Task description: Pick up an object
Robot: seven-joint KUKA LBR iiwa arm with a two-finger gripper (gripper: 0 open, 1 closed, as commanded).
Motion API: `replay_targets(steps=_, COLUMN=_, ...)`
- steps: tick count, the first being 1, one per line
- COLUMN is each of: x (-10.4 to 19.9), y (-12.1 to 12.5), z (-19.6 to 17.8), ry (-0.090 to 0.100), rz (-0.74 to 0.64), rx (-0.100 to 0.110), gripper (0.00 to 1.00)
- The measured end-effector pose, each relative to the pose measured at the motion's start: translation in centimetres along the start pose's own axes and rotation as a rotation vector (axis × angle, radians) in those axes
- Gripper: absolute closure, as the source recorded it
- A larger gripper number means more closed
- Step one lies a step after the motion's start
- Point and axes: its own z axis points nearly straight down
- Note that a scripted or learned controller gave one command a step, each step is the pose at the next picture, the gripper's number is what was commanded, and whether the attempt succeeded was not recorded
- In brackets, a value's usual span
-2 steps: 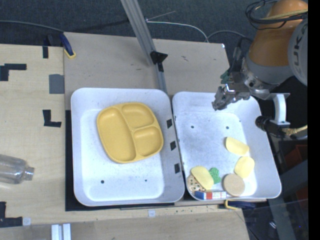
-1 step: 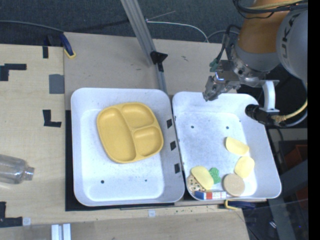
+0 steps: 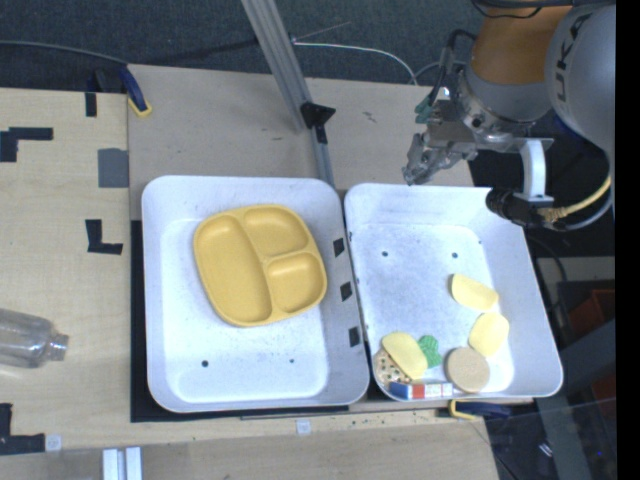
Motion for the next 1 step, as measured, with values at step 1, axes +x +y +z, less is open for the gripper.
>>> replay_targets(steps=1, x=-2.83, y=3.14, z=-4.52, ry=-0.002, rz=0.001, rx=-0.004, gripper=1.00)
